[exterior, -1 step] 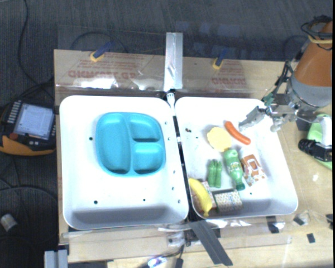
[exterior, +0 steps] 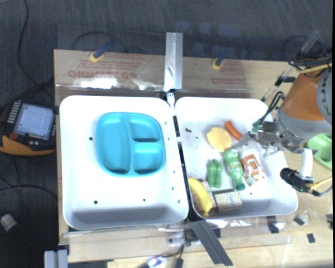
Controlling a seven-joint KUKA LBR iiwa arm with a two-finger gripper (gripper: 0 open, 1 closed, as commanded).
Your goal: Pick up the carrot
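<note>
Jaws unreadable at gripper (exterior: 257, 132), can't tell grip. Carrot (exterior: 233, 129) in right bin (exterior: 234, 106), far side, just right of yellow disc (exterior: 219, 138). Best lowered squarely across carrot's width, avoiding disc.

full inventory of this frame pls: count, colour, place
bins: 2, white, side by side on the bench
divided tray: 1, turquoise, in the left bin
carrot: 1, orange, right bin, top centre
round flat item: 1, yellow, just left of the carrot
green items: 2, right bin centre
snack packet: 1, orange and white, right of the green items
banana: 1, yellow, right bin, lower left
grey block: 1, beside the banana
handheld pendant: 1, orange and black, on the floor, left
gripper: 1, grey, over the right bin, right of the carrot
</note>
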